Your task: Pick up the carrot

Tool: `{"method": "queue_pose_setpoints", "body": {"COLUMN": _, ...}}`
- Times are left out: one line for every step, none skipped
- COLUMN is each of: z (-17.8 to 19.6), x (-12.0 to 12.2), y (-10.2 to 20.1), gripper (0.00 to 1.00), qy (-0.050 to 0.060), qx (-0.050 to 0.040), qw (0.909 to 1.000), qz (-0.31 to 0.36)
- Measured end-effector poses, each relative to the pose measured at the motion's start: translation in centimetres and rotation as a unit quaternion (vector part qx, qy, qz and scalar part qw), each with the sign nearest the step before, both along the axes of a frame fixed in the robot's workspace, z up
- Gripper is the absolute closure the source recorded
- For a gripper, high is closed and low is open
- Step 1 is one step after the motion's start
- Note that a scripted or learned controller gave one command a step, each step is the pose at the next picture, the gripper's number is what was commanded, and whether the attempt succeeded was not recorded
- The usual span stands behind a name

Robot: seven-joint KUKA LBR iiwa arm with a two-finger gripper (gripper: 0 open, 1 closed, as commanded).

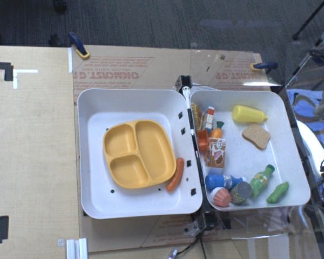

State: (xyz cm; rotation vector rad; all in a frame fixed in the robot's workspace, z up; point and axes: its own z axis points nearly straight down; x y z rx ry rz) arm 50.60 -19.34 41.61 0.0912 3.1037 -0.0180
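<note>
The carrot [218,131], a small orange piece with a green top, lies in the right bin [289,124], in its upper left part close to the wall it shares with the left bin [92,144]. It sits in a tight cluster: a red and white packet [209,117] just above it, a reddish-orange piece [202,141] beside it toward the divider, and a small printed carton [216,152] touching it from below. Whether the gripper is open or closed cannot be told from this view, and so how the carrot lies relative to it cannot be told either; nothing is touching the carrot from above. Elsewhere in the right bin, a yellow rounded piece [249,114] lies near the far wall, with a slice of bread [256,136] just below it, both well apart from the carrot. Along the near wall lie a blue item [220,181], a pinkish-red item [221,197], a grey can [240,193], a green bottle [262,180] and a green vegetable [277,192], packed close together. The left bin holds a yellow divided plate [139,154] near its middle, and a reddish sausage [175,175] lies tilted against the plate's lower right edge. Both bins rest on a sheet of cardboard [129,72] held by blue clamps [79,46].
</note>
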Motion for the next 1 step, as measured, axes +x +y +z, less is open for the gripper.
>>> {"method": "queue_pose_setpoints", "body": {"z": -0.01, "x": 0.0, "y": 0.01, "gripper": 0.0, "qy": 0.0, "qx": 0.0001, "qw": 1.0, "qz": 0.0}}
